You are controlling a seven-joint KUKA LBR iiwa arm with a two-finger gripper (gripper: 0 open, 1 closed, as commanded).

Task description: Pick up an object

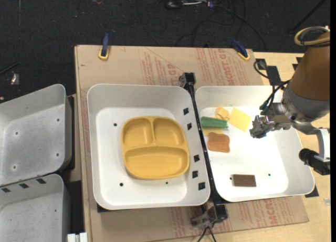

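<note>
No object is being held by the dark 2-finger claw [259,129] of the grey arm [310,86]; whether its fingers are parted or closed cannot be told from this slanted view. The claw is being hung over the right shallow white bin [273,183], near that bin's upper right part.

4 loose items are being kept in this bin, all to the left of the claw or below it. Nearest, just to the claw's left, a flat pale-yellow square piece resembling a cheese slice [240,118] is lying apart from the fingers. Further left, a small rounded yellow-orange lump [222,113] is sitting against the yellow square's upper left edge. A green elongated block [214,123] is lying just below that lump, close to the divider between the 2 bins. Below and to the left of the claw, a brown toast-like slab [218,141] is resting just beneath the green block. Well below the claw, a dark brown rectangular bar [244,180] is lying alone near the bin's lower edge.

Far to the claw's left, a yellow plastic tray with 3 compartments [155,148] is being held in the left white bin [105,183]. Both bins are being carried on a cardboard-covered bench [157,62].
</note>
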